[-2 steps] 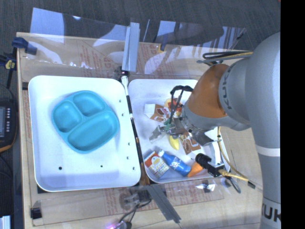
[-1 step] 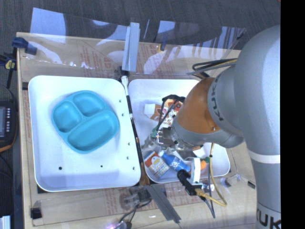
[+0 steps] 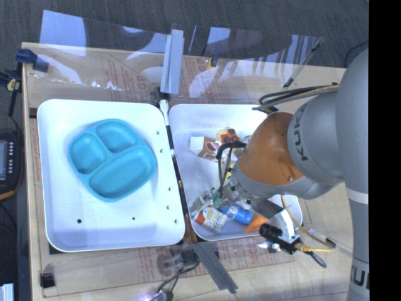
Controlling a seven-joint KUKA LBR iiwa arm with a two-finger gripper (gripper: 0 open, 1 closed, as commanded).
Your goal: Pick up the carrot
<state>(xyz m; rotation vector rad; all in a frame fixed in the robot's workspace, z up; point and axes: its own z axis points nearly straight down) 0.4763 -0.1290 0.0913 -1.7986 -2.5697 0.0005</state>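
Observation:
A small orange piece that looks like the carrot (image 3: pixel 256 226) peeks out from under the arm at the front edge of the right bin (image 3: pixel 182 121). The arm's orange wrist band covers the middle of that bin. My gripper (image 3: pixel 223 197) points down to the left of the band, into a cluster of items at the bin's front. It is a little left of and above the carrot, and its tips are lost among the clutter.
The left bin (image 3: pixel 53 118) holds a blue divided plate (image 3: pixel 113 158). In the right bin lie a white packet (image 3: pixel 197 143), a colourful wrapper (image 3: pixel 220 138) and a blue-and-orange bottle (image 3: pixel 225 217). Cables (image 3: pixel 301 246) trail off at the front right.

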